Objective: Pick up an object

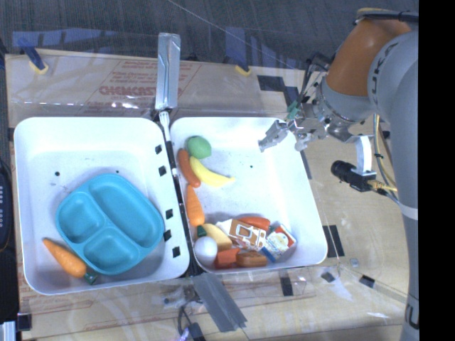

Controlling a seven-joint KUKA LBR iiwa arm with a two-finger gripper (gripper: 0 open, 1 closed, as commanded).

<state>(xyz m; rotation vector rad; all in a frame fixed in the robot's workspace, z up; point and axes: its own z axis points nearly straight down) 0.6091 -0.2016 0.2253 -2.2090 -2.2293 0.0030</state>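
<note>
Crowding the near edge of the right bin [302, 190] is a heap of toy food: a white egg [205, 247], a small printed carton [248, 234], a little packet [279, 241] and red and brown pieces wedged beneath them. Packed this tightly against the wall, each would likely be awkward to pinch cleanly.

In the left bin [35, 190] a blue divided plate [109, 223] lies flat, with a carrot [65, 257] just beside its near-left rim.

Farther back in the right bin, two more carrots [194, 206] lie along the left wall, and a banana [208, 174] sits just beside a green ball [199, 147]. These lie looser, with bare floor to their right, so they look like the easier picks.

At the far right corner of that bin, the gripper [283, 135] hangs above the rim, reaching in from the right. Nothing is between its fingers; how wide they stand I cannot tell. No object has been picked up yet.
</note>
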